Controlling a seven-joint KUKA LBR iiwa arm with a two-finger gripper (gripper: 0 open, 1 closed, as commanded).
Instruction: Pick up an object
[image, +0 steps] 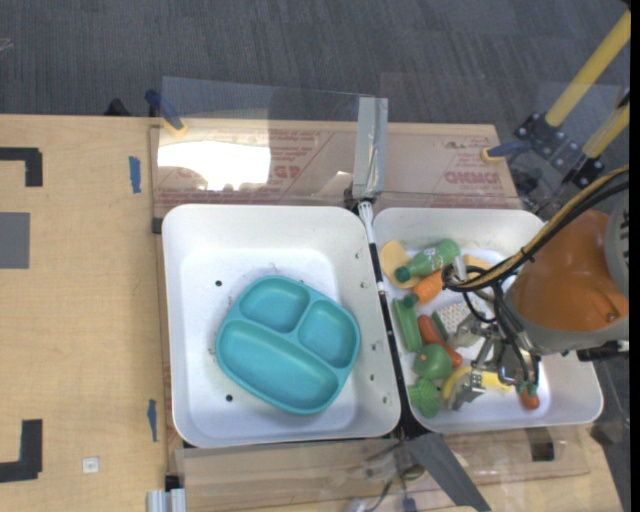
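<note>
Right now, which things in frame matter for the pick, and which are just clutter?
In play:
- two-finger gripper, low in the right white bin
- pile of small plastic toy foods there, green, orange and yellow pieces

Just lying about:
- teal divided plastic plate in the left white bin
- blue tape strip on the bench

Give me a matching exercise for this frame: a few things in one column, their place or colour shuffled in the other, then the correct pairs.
Things:
1. divided plate
2. toy pile
3. orange band
4. gripper

Descriptions:
A. on the arm, above the wrist
B. teal, in the left bin
C. low over the right bin, among the toys
D. mostly green and orange, right bin

Pairs: 1-B, 2-D, 3-A, 4-C
</note>
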